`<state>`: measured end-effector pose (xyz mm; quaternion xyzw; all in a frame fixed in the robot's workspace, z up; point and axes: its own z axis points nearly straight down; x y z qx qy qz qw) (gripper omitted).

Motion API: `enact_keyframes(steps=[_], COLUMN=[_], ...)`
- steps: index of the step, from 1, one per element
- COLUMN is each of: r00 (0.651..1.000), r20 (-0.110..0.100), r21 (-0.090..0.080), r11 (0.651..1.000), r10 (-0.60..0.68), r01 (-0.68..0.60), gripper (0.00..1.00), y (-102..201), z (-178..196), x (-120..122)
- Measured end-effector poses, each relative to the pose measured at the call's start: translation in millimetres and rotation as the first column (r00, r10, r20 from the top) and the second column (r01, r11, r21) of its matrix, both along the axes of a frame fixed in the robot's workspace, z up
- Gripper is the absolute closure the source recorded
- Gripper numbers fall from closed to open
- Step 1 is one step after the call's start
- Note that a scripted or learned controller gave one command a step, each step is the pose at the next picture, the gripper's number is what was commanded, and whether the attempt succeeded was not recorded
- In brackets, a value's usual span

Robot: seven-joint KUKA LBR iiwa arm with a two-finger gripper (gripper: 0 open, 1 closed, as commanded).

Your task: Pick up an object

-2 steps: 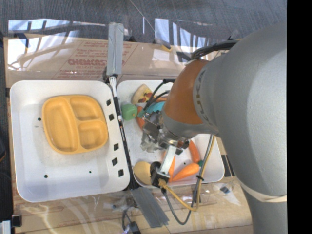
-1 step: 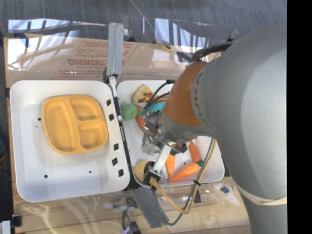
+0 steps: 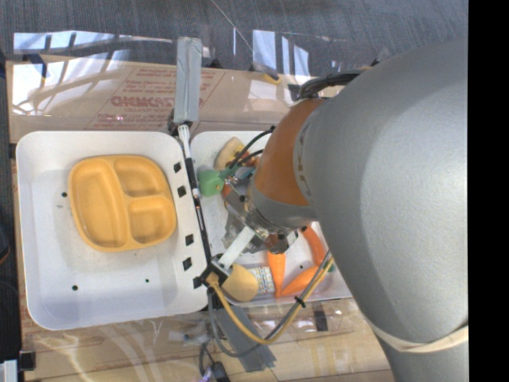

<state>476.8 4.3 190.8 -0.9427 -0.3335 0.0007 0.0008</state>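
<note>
My gripper hangs low over the left half of the right bin, mostly hidden under the arm's grey body and orange band. Several small objects lie around it. A green piece rests near the bin's left wall, just up and left of the gripper. A beige piece sits at the bin's far left corner. A pale yellow rounded object lies at the near left corner, just below the gripper. Orange carrot-like pieces lie to its right. I see nothing held.
The left bin holds a yellow divided plate. A black-marked divider runs between the two bins. The arm covers most of the right bin. Cables loop at the near edge.
</note>
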Motion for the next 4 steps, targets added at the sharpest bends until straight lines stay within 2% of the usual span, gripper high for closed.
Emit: enact_keyframes(steps=[1,2,3,4], r00=[0.992,0.908,0.999,1.000], r20=[0.001,-0.003,-0.005,-0.007], r21=[-0.001,-0.001,0.001,0.002], r11=[0.992,0.908,0.999,1.000], r10=[-0.128,-0.419,0.050,-0.004], r01=[0.128,0.419,-0.050,0.004], gripper=[1.00,1.00,1.00,1.00], y=[14,25,-30,-14], z=[0,3,-1,-1], x=[0,21,14,-1])
